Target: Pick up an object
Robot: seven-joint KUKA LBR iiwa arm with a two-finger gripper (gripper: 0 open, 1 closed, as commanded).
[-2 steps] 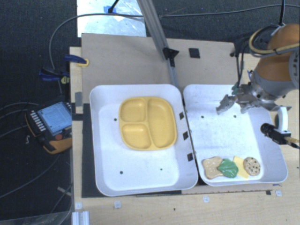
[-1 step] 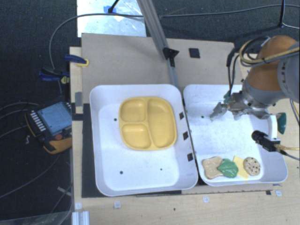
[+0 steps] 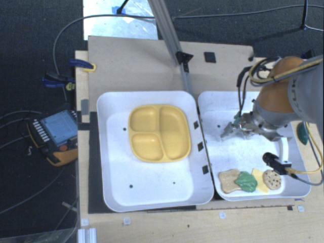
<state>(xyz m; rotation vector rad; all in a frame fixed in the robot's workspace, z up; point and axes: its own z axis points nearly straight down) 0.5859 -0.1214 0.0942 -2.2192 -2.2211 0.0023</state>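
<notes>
The grey arm with an orange band (image 3: 283,85) enters from three o'clock and bends down toward nine o'clock. Its two-finger metal gripper (image 3: 226,132) points to about eight o'clock — the thin fingers (image 3: 229,129) spread slightly apart, with nothing between them.

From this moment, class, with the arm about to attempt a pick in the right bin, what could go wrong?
1. The toast-shaped tan piece, green leafy piece, yellow slice and round speckled cookie lie bunched together, so the gripper may nudge neighbours or catch two.
2. They sit against the right white bin's lower rim, which could block a descent.
3. The gripper hangs well above that cluster in the view, over bare floor, so closing here would likely grab nothing.
</notes>
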